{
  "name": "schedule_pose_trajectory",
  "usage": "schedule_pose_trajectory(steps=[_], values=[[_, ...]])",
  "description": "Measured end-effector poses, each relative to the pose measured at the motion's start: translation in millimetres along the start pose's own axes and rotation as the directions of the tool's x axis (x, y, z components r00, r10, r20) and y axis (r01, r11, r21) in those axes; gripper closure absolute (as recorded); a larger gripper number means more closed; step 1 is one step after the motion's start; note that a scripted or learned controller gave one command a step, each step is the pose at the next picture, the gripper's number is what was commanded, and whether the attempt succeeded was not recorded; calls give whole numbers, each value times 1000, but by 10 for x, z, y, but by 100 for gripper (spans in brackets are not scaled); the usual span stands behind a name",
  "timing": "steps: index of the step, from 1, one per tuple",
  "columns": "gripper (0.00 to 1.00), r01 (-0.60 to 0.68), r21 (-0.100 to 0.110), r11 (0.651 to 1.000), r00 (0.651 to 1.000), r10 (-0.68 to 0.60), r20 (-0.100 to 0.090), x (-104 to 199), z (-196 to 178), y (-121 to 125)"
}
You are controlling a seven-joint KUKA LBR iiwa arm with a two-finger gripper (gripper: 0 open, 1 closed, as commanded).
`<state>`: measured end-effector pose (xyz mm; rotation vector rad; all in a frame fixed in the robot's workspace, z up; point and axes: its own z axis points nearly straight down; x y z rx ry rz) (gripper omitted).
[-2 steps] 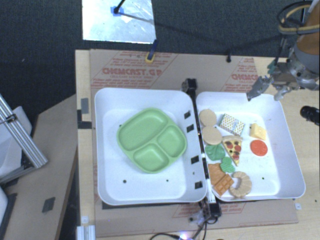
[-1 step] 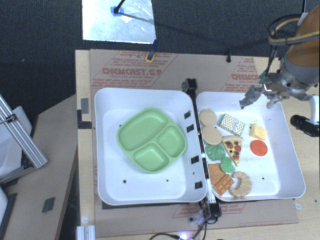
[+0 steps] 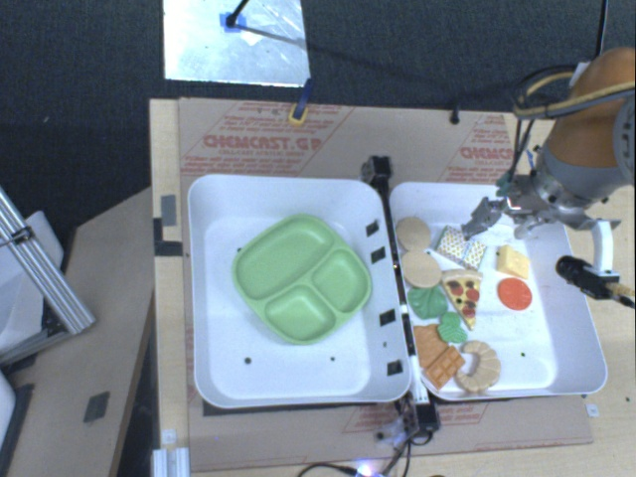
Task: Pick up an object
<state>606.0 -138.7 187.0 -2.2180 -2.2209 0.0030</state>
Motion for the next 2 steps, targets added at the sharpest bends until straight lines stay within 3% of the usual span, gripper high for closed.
schedule_pose_trajectory(steps=[2], values=[[0,0,-2,1000,1000,0,0,28,1047,11]])
